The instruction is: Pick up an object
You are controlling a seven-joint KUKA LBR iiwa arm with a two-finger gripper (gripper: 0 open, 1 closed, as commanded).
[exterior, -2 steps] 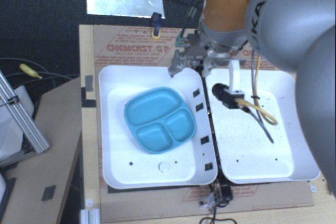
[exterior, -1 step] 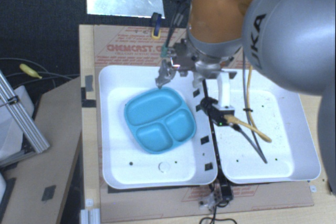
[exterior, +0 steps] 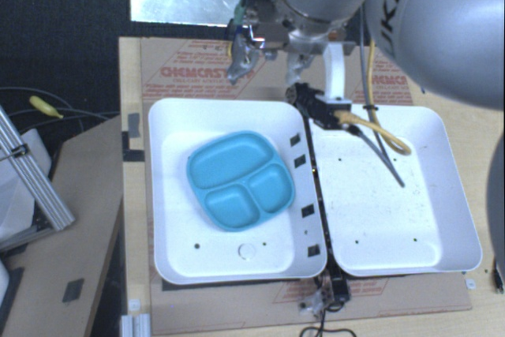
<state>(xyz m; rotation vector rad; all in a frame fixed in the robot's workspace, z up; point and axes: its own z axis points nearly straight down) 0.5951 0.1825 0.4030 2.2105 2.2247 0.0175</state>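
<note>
One candidate object I see: light-blue plastic three-compartment plate (exterior: 241, 179), flat in middle of left white bin (exterior: 170, 249). Right white bin (exterior: 442, 249) near bare. Two-finger gripper (exterior: 268, 71) hangs beyond far edge of left bin, nothing between fingers; released or clenched, I cannot tell. My worry: plate low, wide, smooth; fingers likely skid off rim, or clip divider wall between bins.

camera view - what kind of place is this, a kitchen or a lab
Most likely a robot lab test bench, not a kitchen: a grey KUKA arm reaches over two white bins on cardboard, one holding a blue divided plate, with aluminium framing beside.
</note>
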